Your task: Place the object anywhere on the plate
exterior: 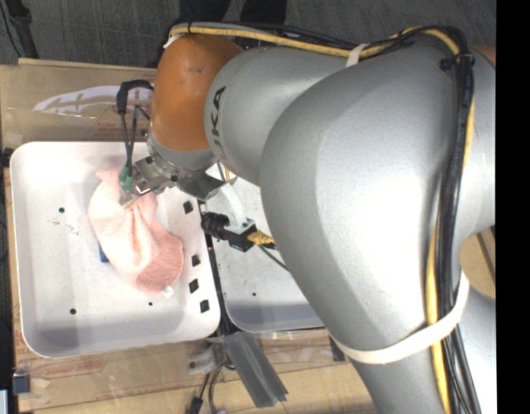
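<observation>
A pink, crumpled cloth (140, 247) lies in the middle of the left bin (40, 317). It runs from the upper left down to the lower right. My gripper (134, 185) hangs over the cloth's upper end, right at the fabric, with the orange wrist band (187, 84) above it. Whether it touches or holds the cloth is hidden by the wrist. A small blue edge (102, 253) peeks out from under the cloth's left side. A little white bit (167, 291) lies at the cloth's lower tip.
The big grey arm covers most of the right bin (265, 313). A black cable with a yellow plug (247, 236) hangs over the divide between the bins. Cardboard (66, 102) lies behind the left bin.
</observation>
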You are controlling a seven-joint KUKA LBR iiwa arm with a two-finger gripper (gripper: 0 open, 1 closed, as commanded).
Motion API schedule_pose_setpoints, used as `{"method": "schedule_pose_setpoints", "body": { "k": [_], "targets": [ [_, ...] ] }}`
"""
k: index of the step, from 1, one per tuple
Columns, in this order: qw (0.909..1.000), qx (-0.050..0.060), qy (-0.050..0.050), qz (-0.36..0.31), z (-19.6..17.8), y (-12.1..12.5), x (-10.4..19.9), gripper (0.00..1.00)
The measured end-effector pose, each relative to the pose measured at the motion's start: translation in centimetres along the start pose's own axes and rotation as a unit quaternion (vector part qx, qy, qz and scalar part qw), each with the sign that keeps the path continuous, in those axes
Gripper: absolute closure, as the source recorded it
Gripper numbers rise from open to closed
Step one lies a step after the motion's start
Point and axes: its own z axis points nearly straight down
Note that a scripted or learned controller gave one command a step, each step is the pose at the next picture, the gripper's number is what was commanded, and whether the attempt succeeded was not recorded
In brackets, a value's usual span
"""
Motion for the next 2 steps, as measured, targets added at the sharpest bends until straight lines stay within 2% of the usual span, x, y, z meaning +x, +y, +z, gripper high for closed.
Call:
{"method": "schedule_pose_setpoints", "body": {
  "k": [1, 2],
  "targets": [
    [0.9999, 0.002, 0.0, 0.011, -0.2, -4.4, 5.2, 1.0],
    [0.9975, 0.0, 0.002, 0.071, 6.0, -3.1, 10.6, 1.0]
  ]
}}
